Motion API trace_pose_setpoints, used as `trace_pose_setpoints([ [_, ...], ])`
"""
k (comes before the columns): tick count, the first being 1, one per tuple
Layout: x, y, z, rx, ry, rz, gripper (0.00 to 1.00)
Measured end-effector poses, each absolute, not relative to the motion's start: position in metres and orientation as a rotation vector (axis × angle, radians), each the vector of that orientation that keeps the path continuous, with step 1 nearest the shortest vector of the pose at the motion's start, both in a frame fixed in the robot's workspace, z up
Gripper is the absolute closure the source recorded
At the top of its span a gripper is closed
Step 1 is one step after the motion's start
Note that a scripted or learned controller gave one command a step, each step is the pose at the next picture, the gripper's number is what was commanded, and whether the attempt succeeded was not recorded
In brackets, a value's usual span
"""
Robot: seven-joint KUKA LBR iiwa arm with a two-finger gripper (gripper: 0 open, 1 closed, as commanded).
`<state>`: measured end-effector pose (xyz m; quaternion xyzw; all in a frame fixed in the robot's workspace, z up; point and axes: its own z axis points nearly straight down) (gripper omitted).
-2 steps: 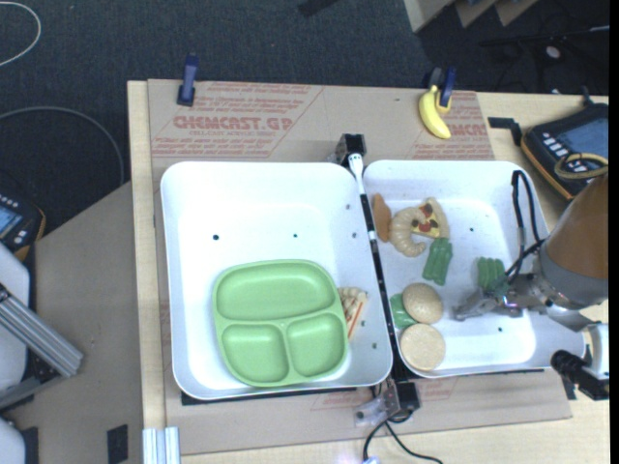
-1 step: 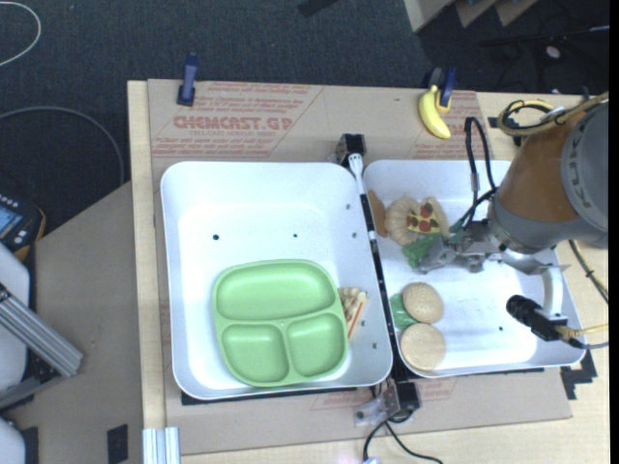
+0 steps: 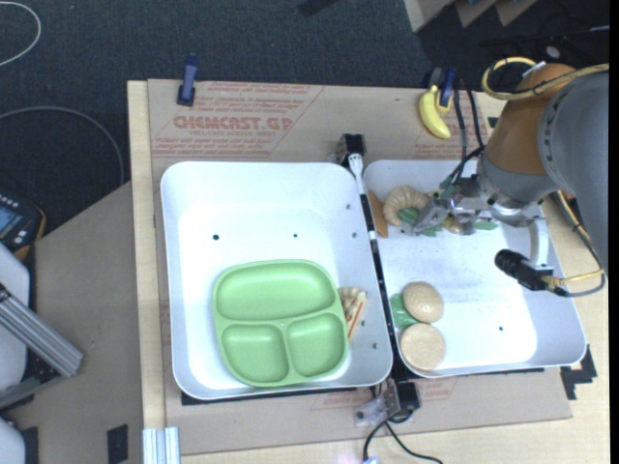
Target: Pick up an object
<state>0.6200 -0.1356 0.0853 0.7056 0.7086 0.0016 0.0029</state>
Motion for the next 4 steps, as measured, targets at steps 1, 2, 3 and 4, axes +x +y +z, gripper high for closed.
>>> trace_pose_setpoints([
  [1,0.666,-0.139,0.084,2.22,2.232,-0.012,0.0],
  [2,0.668,-0.231,0.194,2.216,2.205,0.004,0.0],
  [3,0.656,-0.15,0.347,2.201,2.22,0.019,0.0],
  [4,0.655,-0.154,0.346,2.213,2.217,0.003,1.0],
])
